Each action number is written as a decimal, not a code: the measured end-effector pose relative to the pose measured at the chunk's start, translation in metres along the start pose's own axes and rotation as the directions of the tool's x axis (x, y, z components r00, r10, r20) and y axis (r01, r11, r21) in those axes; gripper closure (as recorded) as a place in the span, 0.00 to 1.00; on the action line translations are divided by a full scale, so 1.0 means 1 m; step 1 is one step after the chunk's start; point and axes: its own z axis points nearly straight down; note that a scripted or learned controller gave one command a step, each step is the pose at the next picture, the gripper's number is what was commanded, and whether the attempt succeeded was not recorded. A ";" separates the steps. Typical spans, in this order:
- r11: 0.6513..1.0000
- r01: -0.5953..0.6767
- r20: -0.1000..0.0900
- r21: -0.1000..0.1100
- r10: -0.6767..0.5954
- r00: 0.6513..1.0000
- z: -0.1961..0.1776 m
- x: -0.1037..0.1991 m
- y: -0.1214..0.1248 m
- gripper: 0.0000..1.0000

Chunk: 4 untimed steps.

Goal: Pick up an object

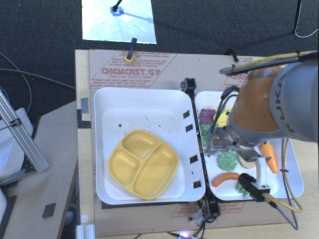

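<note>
The right bin (pixel 294 180) holds several toy foods. Purple grapes (pixel 207 116) and a yellow piece (pixel 222 117) lie at its far left. A green broccoli (pixel 228 160) sits mid-bin, a red-orange sausage (pixel 225 179) lies near the front, and an orange carrot (pixel 269 155) lies to the right. A thin green piece (pixel 204 131) rests against the left wall. My gripper (pixel 215 144) is low over the bin's left side, just up-left of the broccoli. The arm's orange band hides the bin's middle.
The left bin (pixel 114 103) carries a yellow three-part plate (pixel 143 164). A black divider with clips (pixel 195 133) runs between the bins. Cables trail over the right bin's front right corner (pixel 279 203). A beige piece (pixel 245 159) lies beside the broccoli.
</note>
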 end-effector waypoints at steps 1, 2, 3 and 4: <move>1.000 0.003 -0.001 -0.002 -0.003 1.000 -0.010 0.000 0.001 1.00; 1.000 0.007 -0.002 -0.004 -0.007 1.000 -0.021 0.000 0.002 1.00; 1.000 0.001 0.000 0.006 -0.001 1.000 0.013 0.034 -0.002 1.00; 1.000 0.008 -0.006 -0.016 -0.008 1.000 -0.158 0.110 0.023 1.00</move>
